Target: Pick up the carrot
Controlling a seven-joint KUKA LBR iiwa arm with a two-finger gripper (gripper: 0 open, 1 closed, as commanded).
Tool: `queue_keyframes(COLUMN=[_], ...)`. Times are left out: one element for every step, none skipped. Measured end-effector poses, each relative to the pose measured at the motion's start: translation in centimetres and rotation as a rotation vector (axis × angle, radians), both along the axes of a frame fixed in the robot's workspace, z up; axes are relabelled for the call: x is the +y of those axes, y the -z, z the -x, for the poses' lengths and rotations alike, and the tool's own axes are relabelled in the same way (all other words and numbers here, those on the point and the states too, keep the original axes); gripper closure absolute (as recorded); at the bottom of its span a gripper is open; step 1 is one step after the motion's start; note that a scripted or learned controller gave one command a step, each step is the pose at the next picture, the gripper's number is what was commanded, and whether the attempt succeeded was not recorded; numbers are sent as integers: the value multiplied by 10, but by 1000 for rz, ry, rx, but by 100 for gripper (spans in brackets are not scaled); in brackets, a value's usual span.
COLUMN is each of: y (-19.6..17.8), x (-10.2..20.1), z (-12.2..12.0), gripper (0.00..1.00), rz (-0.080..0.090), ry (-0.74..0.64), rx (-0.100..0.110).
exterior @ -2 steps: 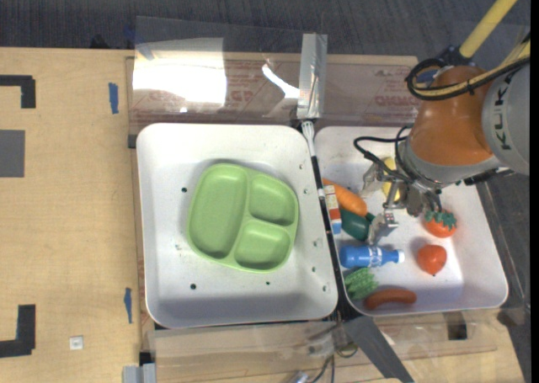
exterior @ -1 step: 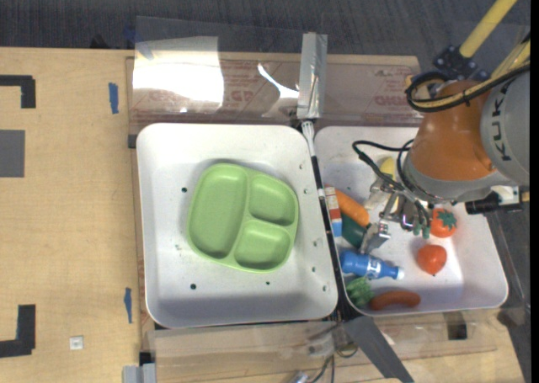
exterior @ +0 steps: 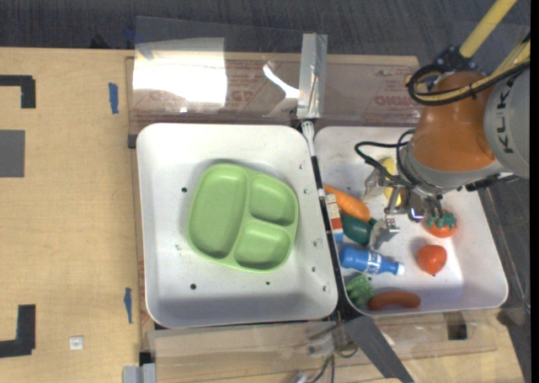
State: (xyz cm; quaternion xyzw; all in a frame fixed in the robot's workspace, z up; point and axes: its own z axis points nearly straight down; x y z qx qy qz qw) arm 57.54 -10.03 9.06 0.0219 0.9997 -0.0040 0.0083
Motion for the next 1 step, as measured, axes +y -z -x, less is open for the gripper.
queue_keyframes(y=[0], x=[6], z=[24], gripper=[0], rz=[-9], ry=[224], rx=[0])
